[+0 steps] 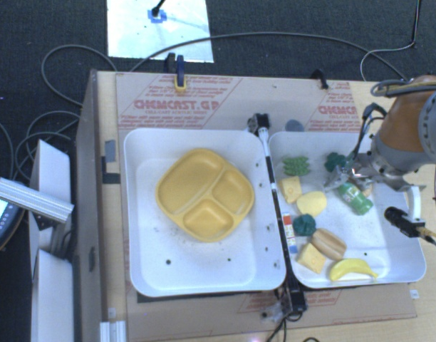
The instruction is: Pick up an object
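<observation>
My gripper [348, 174] hangs low over the back right part of the right bin [410, 258], under the grey wrist and its orange band. It sits right above the top end of a green bottle [356, 198] that lies on the bin floor. A dark green toy [335, 161] lies just to the gripper's left. Nothing can be seen held in the gripper.
The right bin also holds a green leafy piece [296, 166], a cheese wedge [291, 189], a lemon [312, 203], a teal piece [303, 225], a bread roll [328, 243], a yellow block [310, 258] and a banana [353, 268]. A yellow divided plate [205, 193] lies in the left bin [143, 262].
</observation>
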